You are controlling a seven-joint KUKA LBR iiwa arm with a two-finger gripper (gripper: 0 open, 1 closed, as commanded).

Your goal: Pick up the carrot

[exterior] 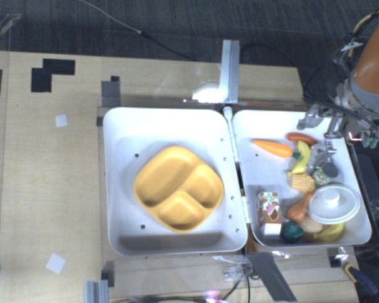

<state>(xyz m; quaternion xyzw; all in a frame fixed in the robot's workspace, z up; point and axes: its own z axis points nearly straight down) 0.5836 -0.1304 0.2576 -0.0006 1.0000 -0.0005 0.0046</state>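
The carrot (273,148) is orange with a small green top and lies flat in the upper left part of the right bin (241,169), pointing left. My gripper (323,150) hangs over the upper right part of that bin, to the right of the carrot's green end and apart from it. It is above a banana (299,161) and a red sausage (301,137). Nothing of the carrot is in the gripper.
The right bin also holds a corn piece (302,182), a white round bowl (333,202), a small carton (268,207), a green item (292,232) and other toy food. A yellow divided plate (179,187) lies in the left bin (120,169).
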